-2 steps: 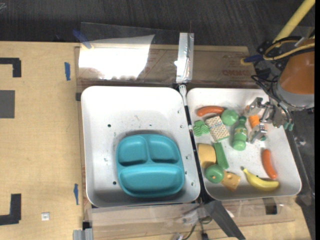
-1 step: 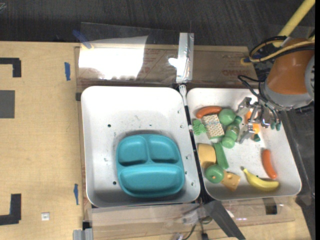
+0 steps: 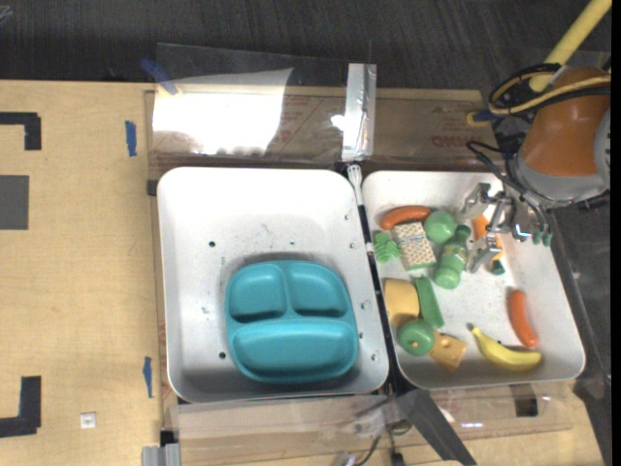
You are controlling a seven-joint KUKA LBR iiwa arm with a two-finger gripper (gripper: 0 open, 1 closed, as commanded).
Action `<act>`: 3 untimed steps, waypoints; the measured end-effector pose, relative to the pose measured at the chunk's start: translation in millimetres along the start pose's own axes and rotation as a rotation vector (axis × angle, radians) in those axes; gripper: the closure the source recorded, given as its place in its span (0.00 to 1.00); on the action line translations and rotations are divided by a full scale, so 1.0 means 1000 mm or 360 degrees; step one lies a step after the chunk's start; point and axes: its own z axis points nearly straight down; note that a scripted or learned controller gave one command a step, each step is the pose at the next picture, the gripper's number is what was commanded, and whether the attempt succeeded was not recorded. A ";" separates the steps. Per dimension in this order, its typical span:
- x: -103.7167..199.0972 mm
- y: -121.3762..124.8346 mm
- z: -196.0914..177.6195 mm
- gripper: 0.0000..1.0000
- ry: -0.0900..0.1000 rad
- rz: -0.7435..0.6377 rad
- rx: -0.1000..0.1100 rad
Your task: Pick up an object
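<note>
1. The toy food is lying heaped in the right bin (image 3: 568,333), within the arm's reach: green pieces (image 3: 448,250) just right of the checkered block (image 3: 415,246), a banana (image 3: 506,353) and an orange sausage (image 3: 522,316) further right of it, toward the near corner.
2. The gripper (image 3: 488,229) is hanging just right of the checkered block, beside the green pieces; whether it is gripping anything, I cannot tell.
3. The teal tray (image 3: 289,320) is sitting well left of the block, in the left bin (image 3: 184,260).

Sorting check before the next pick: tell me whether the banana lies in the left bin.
No, the banana lies in the right bin, near its front edge, while the left bin holds a teal tray.
</note>
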 end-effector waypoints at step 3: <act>0.004 0.086 -0.001 0.00 0.0009 0.0194 0.0017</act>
